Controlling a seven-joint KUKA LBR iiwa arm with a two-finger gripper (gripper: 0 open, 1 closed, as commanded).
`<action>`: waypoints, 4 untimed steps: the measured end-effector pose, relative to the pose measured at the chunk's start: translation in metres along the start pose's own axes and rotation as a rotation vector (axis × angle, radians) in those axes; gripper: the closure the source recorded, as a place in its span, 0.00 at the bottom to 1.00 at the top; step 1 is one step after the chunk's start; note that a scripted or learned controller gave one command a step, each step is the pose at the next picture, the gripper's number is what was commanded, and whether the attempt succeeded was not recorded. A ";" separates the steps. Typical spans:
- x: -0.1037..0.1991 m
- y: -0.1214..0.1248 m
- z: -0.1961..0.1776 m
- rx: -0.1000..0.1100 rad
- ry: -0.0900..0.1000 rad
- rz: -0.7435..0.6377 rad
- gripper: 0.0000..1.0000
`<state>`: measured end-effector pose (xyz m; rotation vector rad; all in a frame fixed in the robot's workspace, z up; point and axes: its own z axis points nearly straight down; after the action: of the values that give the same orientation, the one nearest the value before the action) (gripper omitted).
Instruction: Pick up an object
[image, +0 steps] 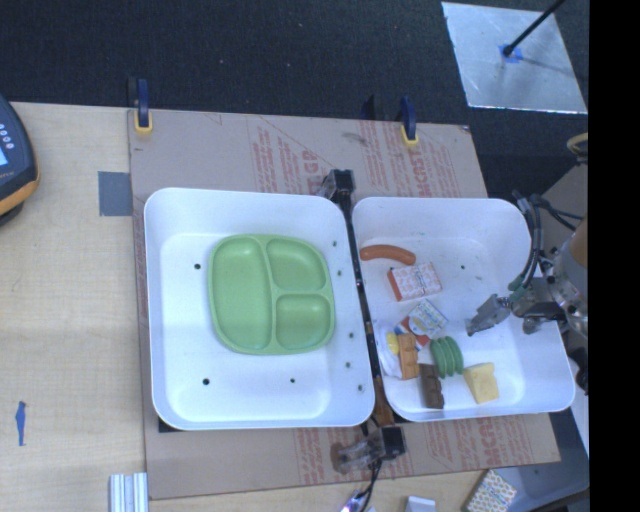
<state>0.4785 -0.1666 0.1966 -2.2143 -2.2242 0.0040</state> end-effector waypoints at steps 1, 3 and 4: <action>0.056 0.027 0.048 0.002 0.001 -0.006 0.00; 0.056 0.101 0.098 -0.007 -0.001 -0.001 0.00; 0.063 0.161 0.102 -0.007 -0.002 -0.001 0.00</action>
<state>0.6389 -0.1031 0.0935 -2.2172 -2.2301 -0.0022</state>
